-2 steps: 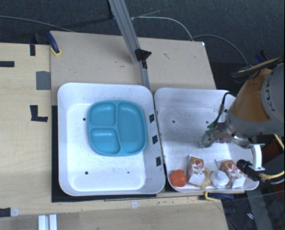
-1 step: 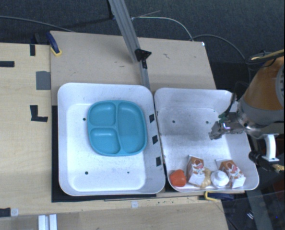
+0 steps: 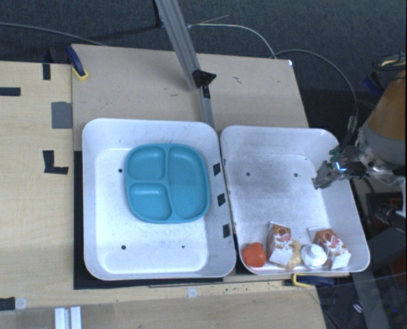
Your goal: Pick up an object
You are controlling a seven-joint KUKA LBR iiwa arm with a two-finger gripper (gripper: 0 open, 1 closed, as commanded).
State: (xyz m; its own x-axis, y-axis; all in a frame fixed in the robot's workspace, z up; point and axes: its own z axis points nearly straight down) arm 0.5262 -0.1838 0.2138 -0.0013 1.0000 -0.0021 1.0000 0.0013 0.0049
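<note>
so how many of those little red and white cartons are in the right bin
2, both along the right bin's near edge: one carton beside the orange-red ball, the other carton by the corner. Nothing seems hidden.

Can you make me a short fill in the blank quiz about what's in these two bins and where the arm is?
1. The blue divided plate lies in the ____ bin.
2. The orange ball sits at the ____ edge of the right bin.
3. The plate has ____ compartments.
4. The hand hangs at the right bin's ____ rim.

Missing words: left; near; three; right
</note>
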